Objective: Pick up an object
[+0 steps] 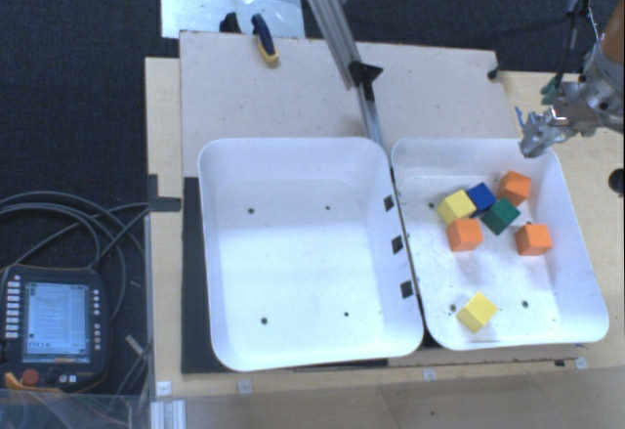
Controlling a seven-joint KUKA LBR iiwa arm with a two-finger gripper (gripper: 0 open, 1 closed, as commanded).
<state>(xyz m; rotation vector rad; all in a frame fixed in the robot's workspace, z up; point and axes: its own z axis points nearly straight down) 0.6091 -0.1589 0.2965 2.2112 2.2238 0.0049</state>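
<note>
Approach step: your end effector (pixel 536 132) hangs over the right bin's (pixel 586 312) far rim, carrying nothing; its spread cannot be told. Cubes cluster below, the nearest an orange cube (pixel 515 187). Next, you descend and centre on one.

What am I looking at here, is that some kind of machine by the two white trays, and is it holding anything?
One camera looks down at a slant on a bench. The metal piece at the right edge is a robot arm's two-finger gripper, poised over the far corner of the right shallow white bin. I see nothing between its fingers. That bin holds small cubes: three orange cubes, two yellow cubes, one blue cube and one green cube. The left shallow white bin sits beside it. At lower left lies a grey handheld control pad with cables.
</note>
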